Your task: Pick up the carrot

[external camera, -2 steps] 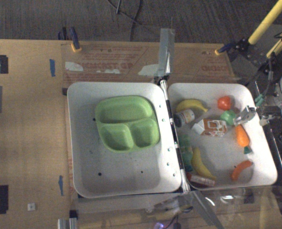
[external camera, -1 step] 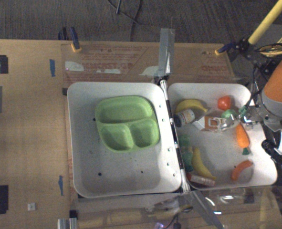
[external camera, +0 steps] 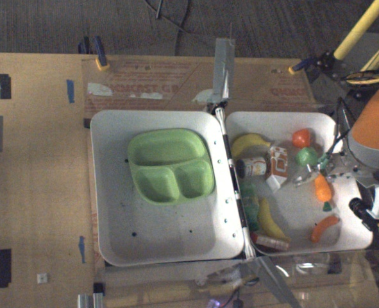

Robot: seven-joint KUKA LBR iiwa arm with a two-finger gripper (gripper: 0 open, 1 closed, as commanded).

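Nearest the camera, along the lower wall of the right-hand shallow white bin [external camera: 353,244], lie 2 items: a small dark red-ended object [external camera: 270,241] at the left corner and an elongated orange pepper-like piece [external camera: 324,228] toward the right, tilted up to the right.

Task item — the short orange carrot with a green stub end [external camera: 322,189] — rests on the floor of the right-hand bin, right of centre. Its long axis runs roughly from upper left to lower right, near vertical in the view; the green stub points down toward the near wall, the orange end points up toward the gripper.

The two-finger metal gripper [external camera: 313,171] sits just above and left of the carrot, near or touching its upper end; contact cannot be confirmed. The carrot is not between the fingers. Whether the gripper is spread or closed cannot be told.

The grey arm with the orange band [external camera: 372,130] enters from the right.

Other contents of the right-hand bin:
- 1 red tomato-like ball [external camera: 301,138], far side
- 1 green rounded piece [external camera: 306,156] just below it
- 2 yellow bananas — 1 at [external camera: 249,143], 1 at [external camera: 270,218]
- 1 small jar [external camera: 252,167]
- 1 small carton [external camera: 279,160]

The left-hand shallow white bin [external camera: 112,230] holds a green 3-compartment plastic tray [external camera: 170,165].
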